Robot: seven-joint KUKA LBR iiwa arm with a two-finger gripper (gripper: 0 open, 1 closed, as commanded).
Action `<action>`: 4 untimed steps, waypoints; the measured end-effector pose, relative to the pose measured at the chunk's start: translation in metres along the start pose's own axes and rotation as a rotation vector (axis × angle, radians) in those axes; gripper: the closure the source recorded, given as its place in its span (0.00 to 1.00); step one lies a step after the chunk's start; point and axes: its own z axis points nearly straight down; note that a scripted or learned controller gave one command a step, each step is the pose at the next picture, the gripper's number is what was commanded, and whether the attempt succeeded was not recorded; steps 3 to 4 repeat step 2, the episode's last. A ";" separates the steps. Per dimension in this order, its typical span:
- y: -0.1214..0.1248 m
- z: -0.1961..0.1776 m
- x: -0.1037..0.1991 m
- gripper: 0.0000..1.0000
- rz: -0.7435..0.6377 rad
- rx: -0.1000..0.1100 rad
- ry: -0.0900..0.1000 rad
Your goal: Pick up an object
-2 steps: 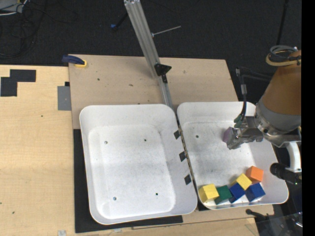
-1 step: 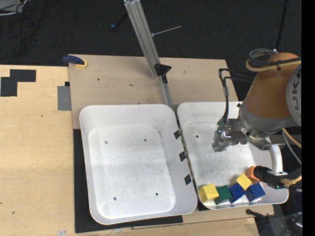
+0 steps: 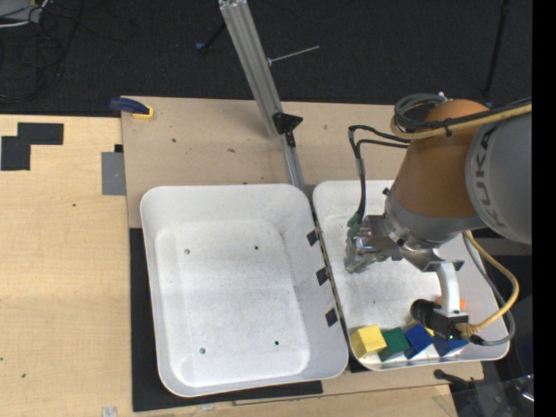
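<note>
Currently gripper (image 3: 358, 254) hovers over right bin (image 3: 382, 307), bare patch near divider; jaws' state can't tell. Blocks — yellow (image 3: 367, 339), green (image 3: 393, 343), blue (image 3: 419, 338) — clustered at bin's near edge. Shift toward yellow, descend straight, centre before closing.

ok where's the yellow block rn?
In the camera view, the yellow block sits in the near corner of the right bin, by the divider between bins, with a green block touching its right side.

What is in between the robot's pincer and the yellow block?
Just bare white bin floor lies between the pincer and the yellow block, seen in the camera view.
</note>
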 end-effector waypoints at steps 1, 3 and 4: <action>-0.011 -0.005 0.053 1.00 -0.001 0.001 0.000; -0.009 -0.015 0.106 1.00 -0.002 -0.001 -0.001; -0.009 -0.015 0.106 1.00 -0.002 -0.001 -0.001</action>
